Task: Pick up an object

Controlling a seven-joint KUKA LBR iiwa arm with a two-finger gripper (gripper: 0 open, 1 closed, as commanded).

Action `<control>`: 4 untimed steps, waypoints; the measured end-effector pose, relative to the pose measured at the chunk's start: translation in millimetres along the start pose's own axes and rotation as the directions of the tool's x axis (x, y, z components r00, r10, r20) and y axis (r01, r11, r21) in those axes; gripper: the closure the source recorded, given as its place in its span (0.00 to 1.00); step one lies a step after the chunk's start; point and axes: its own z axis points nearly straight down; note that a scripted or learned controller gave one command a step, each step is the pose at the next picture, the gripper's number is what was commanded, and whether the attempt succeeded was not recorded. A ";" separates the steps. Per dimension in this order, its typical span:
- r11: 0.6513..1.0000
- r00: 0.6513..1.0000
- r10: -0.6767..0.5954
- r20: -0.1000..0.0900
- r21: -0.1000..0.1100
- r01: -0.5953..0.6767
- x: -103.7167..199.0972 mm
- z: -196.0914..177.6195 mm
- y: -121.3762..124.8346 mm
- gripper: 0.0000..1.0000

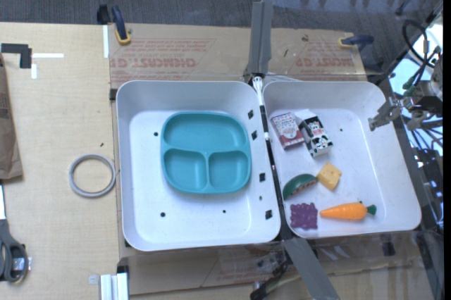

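End effector (380,117) at right bin (394,172) rim, carrot (347,211) untouched

Two bins side by side on the worktop (56,122). Left bin (134,221): divided plate (206,152) at centre. Right bin (394,207): small carton (287,129) and cow figure (316,135) side by side toward the back-left; cheese wedge (329,176) mid-bin; watermelon slice (299,184) just left of it; grapes (304,215) and carrot (347,211) along the front edge. Tape ring (92,175) on the worktop, left of the left bin.
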 end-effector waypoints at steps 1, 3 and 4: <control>1.000 1.000 0.000 0.000 0.000 0.000 0.0 0.0 0.0 0.00; 0.964 0.964 0.266 0.001 0.002 -0.266 21.0 46.2 86.9 0.00; 0.992 0.992 0.129 0.002 -0.002 -0.129 41.1 -21.4 73.4 0.00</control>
